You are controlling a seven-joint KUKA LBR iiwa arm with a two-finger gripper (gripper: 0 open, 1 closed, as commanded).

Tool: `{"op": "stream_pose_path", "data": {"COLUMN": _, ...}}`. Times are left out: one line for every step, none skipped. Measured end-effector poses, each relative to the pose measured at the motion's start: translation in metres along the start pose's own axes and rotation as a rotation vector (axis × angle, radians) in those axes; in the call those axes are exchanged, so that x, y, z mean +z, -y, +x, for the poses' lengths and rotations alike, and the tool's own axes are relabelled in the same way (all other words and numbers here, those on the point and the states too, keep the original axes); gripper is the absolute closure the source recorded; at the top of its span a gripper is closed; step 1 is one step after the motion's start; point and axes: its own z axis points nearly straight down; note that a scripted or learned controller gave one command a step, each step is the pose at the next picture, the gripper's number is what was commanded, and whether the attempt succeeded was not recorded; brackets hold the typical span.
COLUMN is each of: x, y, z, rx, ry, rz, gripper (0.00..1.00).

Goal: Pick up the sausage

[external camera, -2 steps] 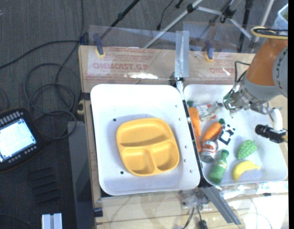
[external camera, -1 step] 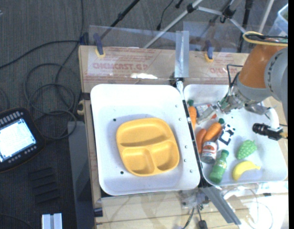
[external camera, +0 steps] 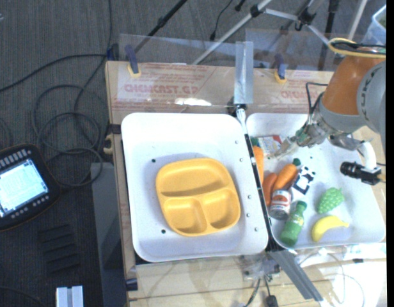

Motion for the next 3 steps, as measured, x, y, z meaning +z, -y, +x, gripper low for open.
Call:
{"op": "stream_pose_path", "data": {"x": 0.0, "y": 0.0, "z": 0.0, "rx": 0.0, "ry": 0.0, "rz": 0.0, "gripper": 0.0}}
{"op": "stream_pose_path", "data": {"x": 0.013, "y": -0.028, "z": -0.017, "rx": -0.116, "ry": -0.013, "rz": 0.026, "gripper": 0.0}}
{"op": "stream_pose_path", "data": {"x": 0.001, "y": -0.031, "z": -0.018, "rx": -0.121, "ry": -0.002, "rz": 0.017, "gripper": 1.0}}
